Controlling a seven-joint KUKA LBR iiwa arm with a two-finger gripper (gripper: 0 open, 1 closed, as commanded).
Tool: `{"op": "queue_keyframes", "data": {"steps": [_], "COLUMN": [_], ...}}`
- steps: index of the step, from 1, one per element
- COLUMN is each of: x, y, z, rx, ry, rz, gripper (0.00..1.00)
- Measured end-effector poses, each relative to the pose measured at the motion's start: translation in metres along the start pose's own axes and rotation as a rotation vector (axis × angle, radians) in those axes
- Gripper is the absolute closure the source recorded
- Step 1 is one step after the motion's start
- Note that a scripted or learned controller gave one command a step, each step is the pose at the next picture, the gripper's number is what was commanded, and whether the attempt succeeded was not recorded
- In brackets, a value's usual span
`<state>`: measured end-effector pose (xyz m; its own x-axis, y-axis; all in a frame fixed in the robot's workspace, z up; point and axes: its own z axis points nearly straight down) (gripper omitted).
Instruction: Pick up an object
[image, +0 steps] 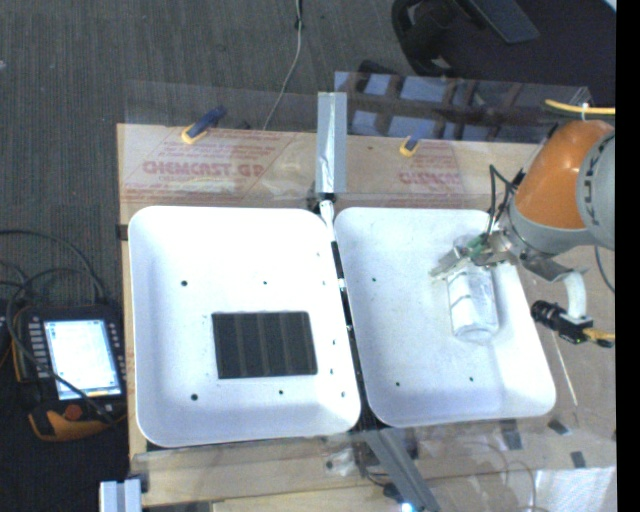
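Black ribbed panel (264, 343) lies flat in left bin (160, 240), near its front edge, untouched. Right bin (400, 390) holds clear plastic bottle (473, 303) toward its right edge, lying on its side. Gripper (468, 254) sits just above bottle's far end, near bin's back right corner; cannot tell grip state. Judged step: approach before grasp. Next move calls for descent and closing squarely on bottle. Transparent body blurs against white floor; arm (565, 190) cut off at right.
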<state>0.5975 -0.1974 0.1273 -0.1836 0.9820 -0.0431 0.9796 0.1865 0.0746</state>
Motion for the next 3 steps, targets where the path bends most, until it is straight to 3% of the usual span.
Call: {"op": "queue_keyframes", "data": {"steps": [1,2,3], "x": [-0.012,-0.014,-0.007], "y": [-0.006,0.003,0.011], "z": [-0.010,-0.005,0.026], "rx": [0.043,0.029,0.070], "ry": [0.031,0.019,0.048], "rz": [-0.180,-0.208,-0.212], "gripper": [0.00,0.00,0.00]}}
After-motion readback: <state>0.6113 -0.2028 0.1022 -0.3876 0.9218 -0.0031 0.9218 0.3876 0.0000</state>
